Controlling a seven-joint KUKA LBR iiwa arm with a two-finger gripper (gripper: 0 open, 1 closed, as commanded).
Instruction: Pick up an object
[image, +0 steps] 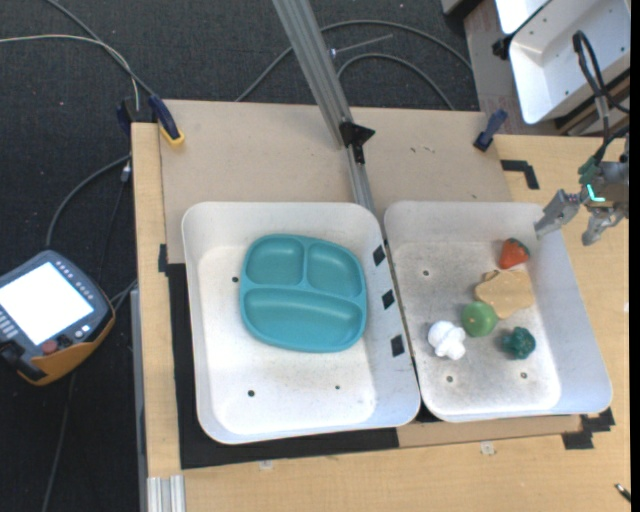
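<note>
- The gripper (572, 214) hangs at the far right rim of the right bin (590, 345), its two fingers spread apart with nothing between them
- The loose things lie inside that bin, to the camera's left of the fingers and nearer the viewer: a red piece (513, 254) closest, then a tan piece (505, 291), a green ball (479, 319), a dark green piece (518, 343) and a white piece (446, 339)
- The left bin (215, 300) carries a teal divided plate (302, 292) (not a likely pick)
- Judgement: the red piece is the shortest reach, a short move inward and down
</note>
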